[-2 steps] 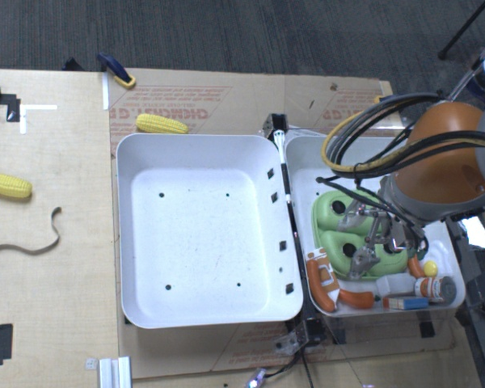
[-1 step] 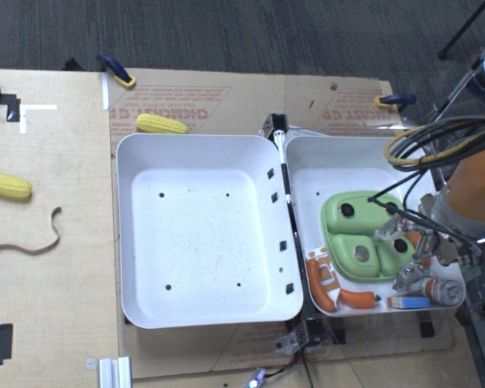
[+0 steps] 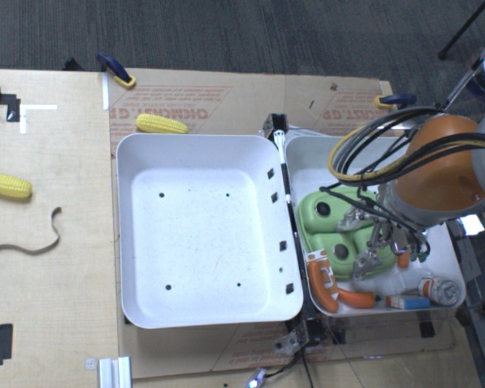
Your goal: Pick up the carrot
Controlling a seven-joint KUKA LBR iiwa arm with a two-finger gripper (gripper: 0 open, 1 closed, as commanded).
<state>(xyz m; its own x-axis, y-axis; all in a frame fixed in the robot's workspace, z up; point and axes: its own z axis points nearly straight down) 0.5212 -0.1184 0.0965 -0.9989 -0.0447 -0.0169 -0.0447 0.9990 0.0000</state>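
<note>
The carrot [image 3: 322,285] lies along the near left corner of the right bin [image 3: 307,153], curving toward an orange sausage-like piece [image 3: 357,298]. It is not lifted yet; the grasp is left to do. My gripper [image 3: 374,253] hangs over the green toy [image 3: 333,221], just right of the carrot; I cannot tell its opening. Cardboard [image 3: 178,99] print is too faint to read.

arm [image 3: 436,168]: hides right bin's [image 3: 307,156] middle; green item [image 3: 327,217]: partly covered; fingers [image 3: 380,253]: state unclear
</note>
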